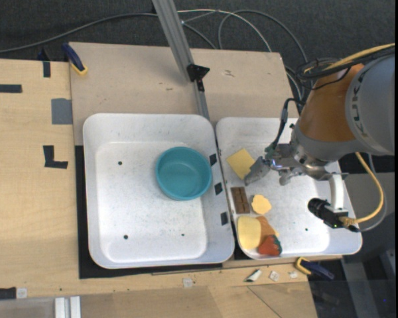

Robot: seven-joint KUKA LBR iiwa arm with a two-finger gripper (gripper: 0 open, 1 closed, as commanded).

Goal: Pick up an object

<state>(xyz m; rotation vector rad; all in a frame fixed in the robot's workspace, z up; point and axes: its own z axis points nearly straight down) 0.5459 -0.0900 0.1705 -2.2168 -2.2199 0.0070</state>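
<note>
Claw (257,172) low in right bin (298,240), finger state unclear, touching yellow foam square (239,162) | smooth teal bowl (183,172) in left bin (113,177)

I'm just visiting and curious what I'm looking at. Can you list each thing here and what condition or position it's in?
Teal bowl: upright, alone in the left bin.
Yellow block: lying flat in the right bin, beside the gripper.
Brown bar: flat by the bin's left wall.
Small yellow piece: lying loose.
Yellow and red items: clustered at the near edge.
Gripper: low in the right bin, holding nothing visible.
</note>
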